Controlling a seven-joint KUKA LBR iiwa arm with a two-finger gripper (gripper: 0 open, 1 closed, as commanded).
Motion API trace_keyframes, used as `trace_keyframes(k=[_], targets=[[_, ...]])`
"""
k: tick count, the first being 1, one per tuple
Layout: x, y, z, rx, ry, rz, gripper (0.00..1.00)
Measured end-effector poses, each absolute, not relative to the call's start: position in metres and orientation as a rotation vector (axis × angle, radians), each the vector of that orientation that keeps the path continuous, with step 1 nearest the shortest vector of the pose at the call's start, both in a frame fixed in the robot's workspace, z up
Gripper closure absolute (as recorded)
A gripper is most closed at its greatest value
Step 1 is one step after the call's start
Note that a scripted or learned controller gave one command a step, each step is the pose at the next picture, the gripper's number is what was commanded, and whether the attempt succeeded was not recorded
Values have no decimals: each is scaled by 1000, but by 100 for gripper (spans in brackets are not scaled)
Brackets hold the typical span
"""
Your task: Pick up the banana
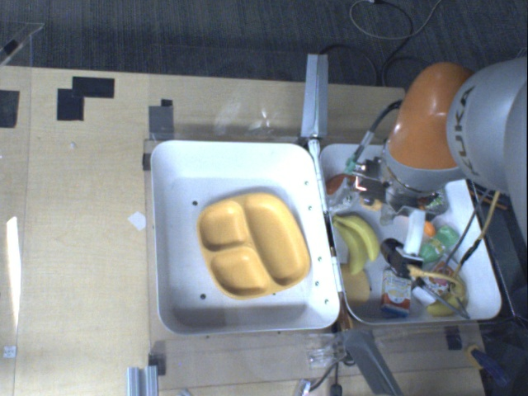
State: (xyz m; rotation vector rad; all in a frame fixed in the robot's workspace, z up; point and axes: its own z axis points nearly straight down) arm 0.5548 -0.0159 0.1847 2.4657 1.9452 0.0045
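"KUKA" on the arm [487, 114]

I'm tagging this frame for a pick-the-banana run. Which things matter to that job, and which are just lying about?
Belong to the job:
banana, lying in the right bin
gripper, over the same bin, beside the banana

Just lying about:
yellow divided tray in the left bin
small carton
green item
other clutter under the arm, too jumbled to name
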Motion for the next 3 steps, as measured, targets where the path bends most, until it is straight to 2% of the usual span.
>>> trace_keyframes(k=[1,2,3], targets=[[521,-97,117,2307,2130,4,0],[523,-96,128,2302,2129,11,100],[558,-45,229,2448,1964,7,100]])
